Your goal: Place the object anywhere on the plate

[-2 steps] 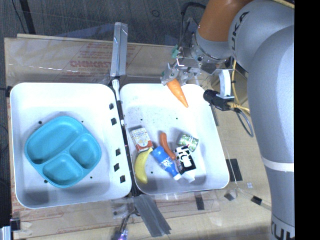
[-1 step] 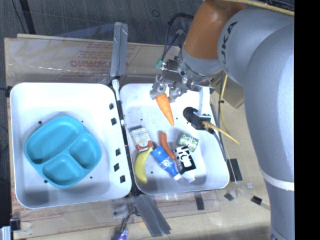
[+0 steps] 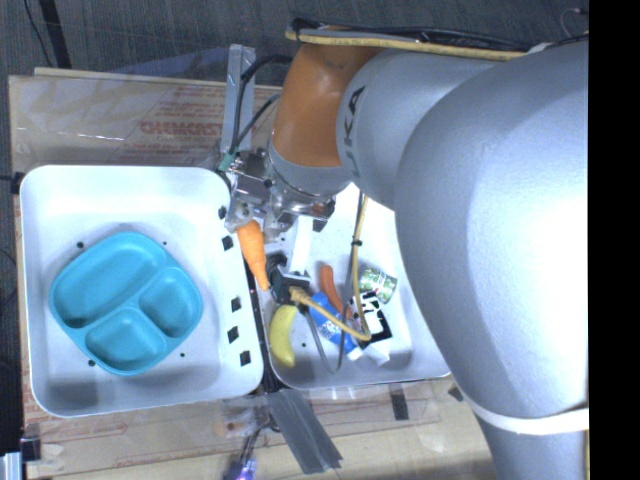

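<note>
Camera view: the gripper [image 3: 262, 211] at frame centre holds the carrot [image 3: 254, 253], long axis hanging down-frame; the plate [image 3: 125, 301] lies left, in the other bin [image 3: 40, 203].

Light falls bright and even from above, and the left white bin [image 3: 60, 198] around the blue plate [image 3: 125, 303] is close to washed out, with soft grey shadow gathered along its near wall below the plate. The grey arm [image 3: 490, 198], right of the plate, shows a broad pale sheen and looks soft. Beyond the plate, the floor lies dim and grainy.
</note>
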Tool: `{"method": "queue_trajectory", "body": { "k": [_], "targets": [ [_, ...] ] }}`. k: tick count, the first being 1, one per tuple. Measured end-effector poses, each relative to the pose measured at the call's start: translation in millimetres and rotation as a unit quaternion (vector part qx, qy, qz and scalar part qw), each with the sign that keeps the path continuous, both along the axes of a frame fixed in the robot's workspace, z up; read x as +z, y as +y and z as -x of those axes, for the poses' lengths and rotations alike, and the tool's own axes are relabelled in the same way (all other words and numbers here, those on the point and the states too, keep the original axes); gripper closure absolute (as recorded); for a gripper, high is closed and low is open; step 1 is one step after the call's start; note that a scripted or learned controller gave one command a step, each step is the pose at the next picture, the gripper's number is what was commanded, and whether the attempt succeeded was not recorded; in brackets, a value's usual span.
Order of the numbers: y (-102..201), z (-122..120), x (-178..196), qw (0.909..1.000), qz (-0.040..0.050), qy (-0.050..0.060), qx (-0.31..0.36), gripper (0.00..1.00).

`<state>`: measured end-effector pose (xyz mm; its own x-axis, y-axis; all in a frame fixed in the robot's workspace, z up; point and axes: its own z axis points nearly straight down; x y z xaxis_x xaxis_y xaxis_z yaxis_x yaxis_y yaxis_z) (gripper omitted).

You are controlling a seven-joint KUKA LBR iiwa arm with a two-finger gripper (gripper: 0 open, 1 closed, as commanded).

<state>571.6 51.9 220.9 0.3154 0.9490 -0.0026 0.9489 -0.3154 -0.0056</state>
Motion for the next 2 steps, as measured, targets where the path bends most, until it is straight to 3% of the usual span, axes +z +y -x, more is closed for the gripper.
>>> {"method": "queue_trajectory", "body": {
  "k": [1, 2],
  "targets": [
    [79.4, 21.4, -54.7, 0.9987, 0.0008, 0.001, -0.051, 1.0],
    [78.9, 21.1, -54.4, 0.9987, 0.0007, 0.001, -0.052, 0.0]
  ]
}}
